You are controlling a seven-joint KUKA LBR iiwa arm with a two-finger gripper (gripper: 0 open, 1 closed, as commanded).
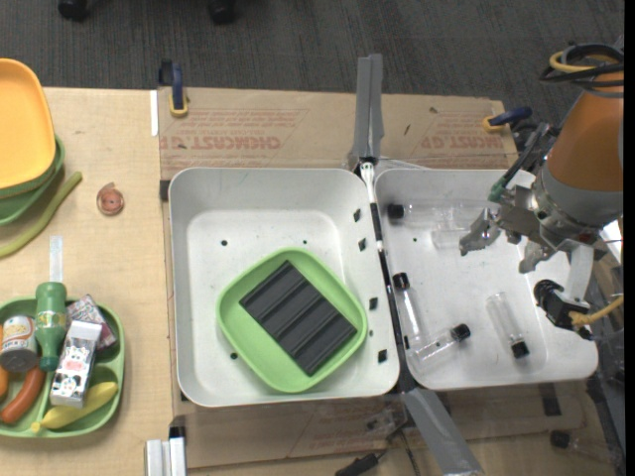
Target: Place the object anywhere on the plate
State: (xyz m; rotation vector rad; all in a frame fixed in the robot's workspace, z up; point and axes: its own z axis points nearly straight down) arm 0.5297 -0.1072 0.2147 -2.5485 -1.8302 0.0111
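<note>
A green square plate (238, 310) lies tilted in the left bin (198, 216). A dark grey ridged block (300, 317) rests flat on the plate's middle. My gripper (503, 247) hangs over the upper right part of the right bin (556, 365), far to the right of the plate. Its fingers (474, 238) stand open with nothing between them.
Several clear vials with black caps (443, 339) lie in the right bin, another (506, 326) beside them, and small black pieces (395, 209) near its left wall. On the table to the left are yellow plates (22, 127) and a green tray of toy food (60, 365).
</note>
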